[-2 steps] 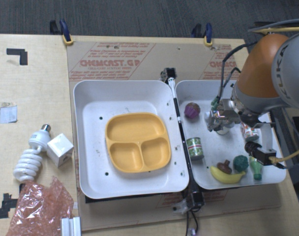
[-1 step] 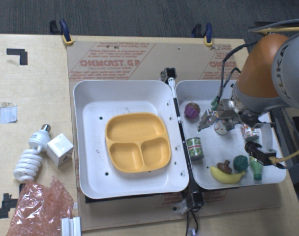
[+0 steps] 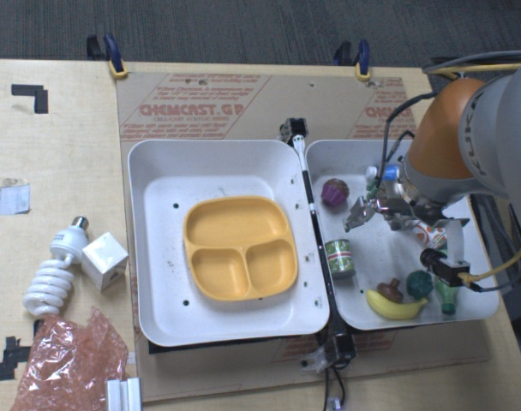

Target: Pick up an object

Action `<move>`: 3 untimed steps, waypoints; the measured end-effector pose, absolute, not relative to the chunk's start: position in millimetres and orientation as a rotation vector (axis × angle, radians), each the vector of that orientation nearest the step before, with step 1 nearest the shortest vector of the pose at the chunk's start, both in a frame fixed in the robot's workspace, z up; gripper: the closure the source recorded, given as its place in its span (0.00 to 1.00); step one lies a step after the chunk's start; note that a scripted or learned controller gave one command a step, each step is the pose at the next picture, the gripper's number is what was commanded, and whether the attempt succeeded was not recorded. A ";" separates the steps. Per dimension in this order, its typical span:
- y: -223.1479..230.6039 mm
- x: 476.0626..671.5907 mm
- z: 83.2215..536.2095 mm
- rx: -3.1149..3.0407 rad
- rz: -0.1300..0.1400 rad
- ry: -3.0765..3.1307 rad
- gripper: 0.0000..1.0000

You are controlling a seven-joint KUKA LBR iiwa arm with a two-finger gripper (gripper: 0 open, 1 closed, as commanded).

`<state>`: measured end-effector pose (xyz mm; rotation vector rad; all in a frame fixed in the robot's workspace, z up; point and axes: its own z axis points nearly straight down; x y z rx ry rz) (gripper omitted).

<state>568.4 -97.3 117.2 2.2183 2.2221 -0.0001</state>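
Observation:
The right bin (image 3: 376,259) holds several objects. A purple ball (image 3: 334,193) lies near its back left, and a green can (image 3: 338,258) rests against its left wall. A yellow banana (image 3: 396,305) lies along the front edge beside a small brown item (image 3: 391,290), a teal ball (image 3: 419,283) and a green bottle (image 3: 447,296). My gripper (image 3: 361,214) hangs low over the middle of this bin, just right of the purple ball and above the can. I see no object in its grasp.
The left bin (image 3: 158,229) holds a yellow divided plate (image 3: 241,247). On the bench to the left lie a spiral light bulb (image 3: 55,272), a white cube (image 3: 104,259) and crumpled pink plastic (image 3: 68,362). The grey arm with its orange band (image 3: 445,135) covers the right bin's back right.

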 end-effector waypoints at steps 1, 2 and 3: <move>-97.7 556.2 92.7 2.222 0.000 2.221 0.00; -94.1 510.2 92.6 2.222 -0.001 2.217 0.00; -93.3 480.1 93.7 2.218 0.007 2.213 0.00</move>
